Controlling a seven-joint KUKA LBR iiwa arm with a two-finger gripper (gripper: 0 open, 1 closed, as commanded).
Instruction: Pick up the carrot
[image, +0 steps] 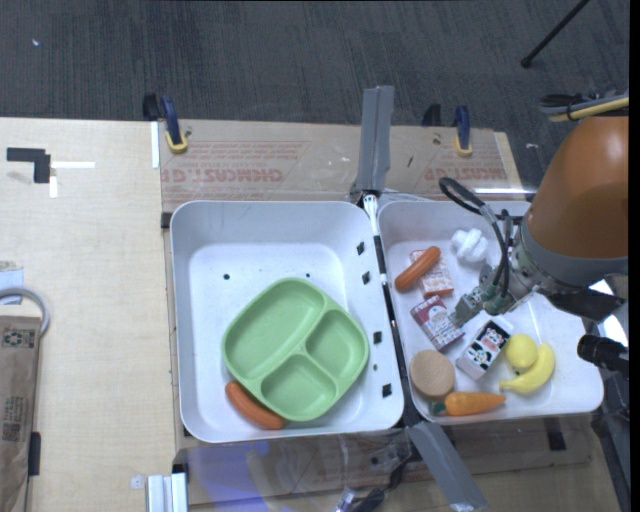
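We look down on a pale wooden bench (80, 300) set on a dark floor, with a cardboard sheet clamped along its far edge and two shallow white bins side by side. The left bin (200, 250) holds a green divided plate (295, 348) and, tucked against the plate's near-left rim, an orange-red sausage-like piece (253, 405). The right bin (570, 395) holds a second sausage (417, 267) near its far-left corner, a white crumpled item (467, 242), two small red-and-white packets (435, 318), a black-and-white carton (485, 347), a round tan bun (433, 373), a banana (526, 364) and the carrot (474, 403). The carrot lies along the near wall of the right bin, just beside the bun, its long axis running roughly left to right with the thin tip toward the right. The gripper (480, 303) hangs over the middle of the same bin, beside the packets, and appears to hold nothing; we cannot tell how its jaws stand. The carrot thus lies toward the near edge from the gripper, with the carton between them. We judge that the coming move calls for travel toward that near wall and a grasp across the carrot's short axis; the wall and the bun leave little room.
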